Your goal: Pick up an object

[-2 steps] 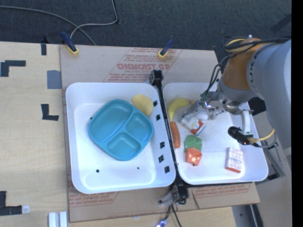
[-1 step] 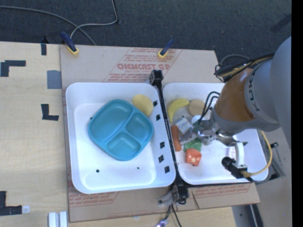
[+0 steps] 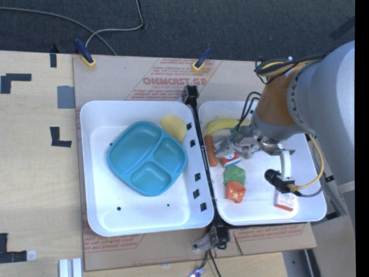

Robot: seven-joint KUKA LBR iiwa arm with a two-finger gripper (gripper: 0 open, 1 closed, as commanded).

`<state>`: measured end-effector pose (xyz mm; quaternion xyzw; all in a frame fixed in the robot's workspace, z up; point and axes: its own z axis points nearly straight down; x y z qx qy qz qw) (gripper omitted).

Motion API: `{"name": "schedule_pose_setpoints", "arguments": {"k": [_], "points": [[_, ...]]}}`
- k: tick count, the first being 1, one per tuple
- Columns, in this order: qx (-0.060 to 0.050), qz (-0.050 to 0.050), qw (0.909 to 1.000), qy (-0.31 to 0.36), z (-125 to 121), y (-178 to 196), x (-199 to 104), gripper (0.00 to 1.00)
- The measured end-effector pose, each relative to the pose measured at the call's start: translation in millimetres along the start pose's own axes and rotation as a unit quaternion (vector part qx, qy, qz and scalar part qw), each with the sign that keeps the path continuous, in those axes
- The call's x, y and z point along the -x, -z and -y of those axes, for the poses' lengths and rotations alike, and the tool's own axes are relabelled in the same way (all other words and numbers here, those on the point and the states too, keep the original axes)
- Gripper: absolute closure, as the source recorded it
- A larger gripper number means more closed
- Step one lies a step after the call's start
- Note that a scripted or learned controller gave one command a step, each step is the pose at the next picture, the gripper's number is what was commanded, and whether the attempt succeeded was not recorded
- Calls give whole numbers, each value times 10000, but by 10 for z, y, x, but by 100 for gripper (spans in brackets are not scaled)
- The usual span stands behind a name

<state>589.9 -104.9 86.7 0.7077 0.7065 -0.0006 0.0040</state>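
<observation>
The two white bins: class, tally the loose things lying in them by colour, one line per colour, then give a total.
Blue: 1, the divided plate
Yellow: 2, the lemon and the banana
Orange: 1, the carrot
Green: 1, the green toy
Red: 1, the red toy
White and red: 1, the small packet
Total: 7

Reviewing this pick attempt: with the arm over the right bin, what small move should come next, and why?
Probably a short, straight descent. The tool sits low in the right bin, above the cluster by the divider: a banana, an orange carrot-like piece and a small red and white item. Nothing visibly sits between its fingers, so closing now would likely miss.
</observation>
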Motion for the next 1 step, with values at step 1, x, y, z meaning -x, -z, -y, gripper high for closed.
{"name": "schedule_pose_setpoints", "arguments": {"k": [1], "points": [[-7, -13, 10000, 5, 0, 92, -14, 100]]}}
